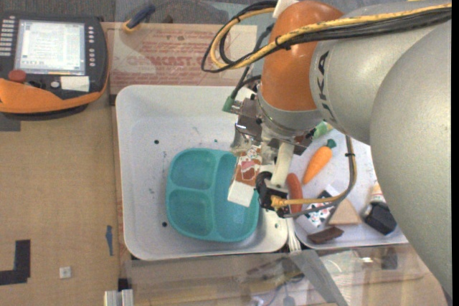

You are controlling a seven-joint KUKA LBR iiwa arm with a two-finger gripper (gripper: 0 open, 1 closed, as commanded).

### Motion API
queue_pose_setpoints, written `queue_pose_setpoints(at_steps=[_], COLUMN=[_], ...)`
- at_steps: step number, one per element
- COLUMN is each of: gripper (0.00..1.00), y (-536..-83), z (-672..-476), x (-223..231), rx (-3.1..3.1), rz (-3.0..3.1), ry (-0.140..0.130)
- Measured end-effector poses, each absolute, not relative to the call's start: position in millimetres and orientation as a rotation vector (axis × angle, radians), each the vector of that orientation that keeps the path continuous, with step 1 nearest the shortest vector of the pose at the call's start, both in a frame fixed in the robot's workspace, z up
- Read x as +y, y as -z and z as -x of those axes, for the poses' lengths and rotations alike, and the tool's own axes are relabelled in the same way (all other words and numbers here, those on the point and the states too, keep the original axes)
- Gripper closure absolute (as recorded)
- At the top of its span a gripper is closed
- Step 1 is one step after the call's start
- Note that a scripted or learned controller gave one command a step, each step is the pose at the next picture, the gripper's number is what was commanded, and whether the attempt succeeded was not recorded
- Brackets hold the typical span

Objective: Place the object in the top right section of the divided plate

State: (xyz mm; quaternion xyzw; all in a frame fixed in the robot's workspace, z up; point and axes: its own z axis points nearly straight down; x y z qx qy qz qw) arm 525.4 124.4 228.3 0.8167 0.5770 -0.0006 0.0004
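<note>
A teal divided plate (pixel 208 198) lies in the left white bin (pixel 140 154), toward its front right corner. My gripper (pixel 249 179) hangs over the plate's right rim, below the orange-banded wrist (pixel 297 46). A small red-brown and white object (pixel 248 170) shows at the gripper's tip, with a white block (pixel 242 193) just below it over the plate's upper right part. Whether the object is gripped cannot be made out from this angle.
The right bin (pixel 358 244) holds a carrot (pixel 317 163), a red sausage-like piece (pixel 294 185), a wooden wedge (pixel 346 213), a brown piece (pixel 326 233) and a black object (pixel 379 218). A teach pendant (pixel 50 61) lies at the far left. The arm covers much of the right bin.
</note>
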Motion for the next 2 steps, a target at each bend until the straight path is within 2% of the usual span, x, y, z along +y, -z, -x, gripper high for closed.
queue_pose_setpoints(at_steps=[1,2], gripper=[1.00,1.00], y=[-220.1,-142.4], z=[-524.9,-483.6], x=[167.9,167.5], rx=[1.998,2.099], rz=[-2.425,-2.340], ry=[0.003,0.002])
